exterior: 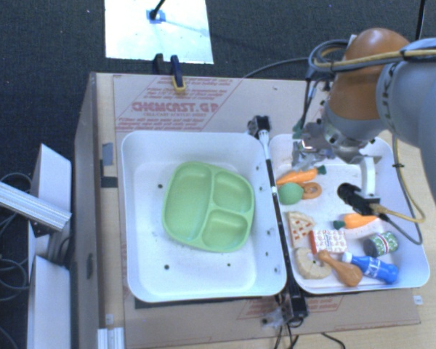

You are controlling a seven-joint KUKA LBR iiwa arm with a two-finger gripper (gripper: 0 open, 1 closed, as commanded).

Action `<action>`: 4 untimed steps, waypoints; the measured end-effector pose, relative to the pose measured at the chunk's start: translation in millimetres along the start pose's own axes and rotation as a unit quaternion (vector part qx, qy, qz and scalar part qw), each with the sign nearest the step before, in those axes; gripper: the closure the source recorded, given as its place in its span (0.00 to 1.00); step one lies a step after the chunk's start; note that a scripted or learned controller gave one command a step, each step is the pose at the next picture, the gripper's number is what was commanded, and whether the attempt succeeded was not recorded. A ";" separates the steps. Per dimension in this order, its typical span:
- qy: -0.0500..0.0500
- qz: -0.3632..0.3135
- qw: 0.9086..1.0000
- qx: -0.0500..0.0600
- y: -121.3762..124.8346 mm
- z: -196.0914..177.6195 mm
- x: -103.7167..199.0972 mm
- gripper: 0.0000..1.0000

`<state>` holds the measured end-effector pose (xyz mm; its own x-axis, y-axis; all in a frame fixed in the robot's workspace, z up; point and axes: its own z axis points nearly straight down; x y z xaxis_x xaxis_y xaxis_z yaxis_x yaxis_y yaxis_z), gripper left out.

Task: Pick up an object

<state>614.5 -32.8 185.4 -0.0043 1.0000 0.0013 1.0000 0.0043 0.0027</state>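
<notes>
My gripper (304, 155) hangs over the far left corner of the right bin (414, 271), just above an orange toy carrot (298, 175). Below the carrot lie a green ball (291, 193) and an orange ring (312, 190). Further toward the front are a pizza slice (299, 228), a red and white block (327, 240), a cookie (309, 265), a drumstick (338, 265) and a blue bottle (375, 268). A second carrot (359, 222) and a small can (384, 243) lie on the right side. Nothing shows as held.
The left bin (142, 195) holds a green divided plate (208, 206). A raised rim (271, 187) separates the two bins. The grey arm with its orange band (367, 71) comes in over the right bin's far right corner.
</notes>
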 end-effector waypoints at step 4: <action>-0.001 0.002 1.000 0.001 10.9 101.7 -67.6 0.00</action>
<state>626.0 -100.2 83.7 -0.0007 1.0000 -0.0009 1.0000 0.0007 -0.0002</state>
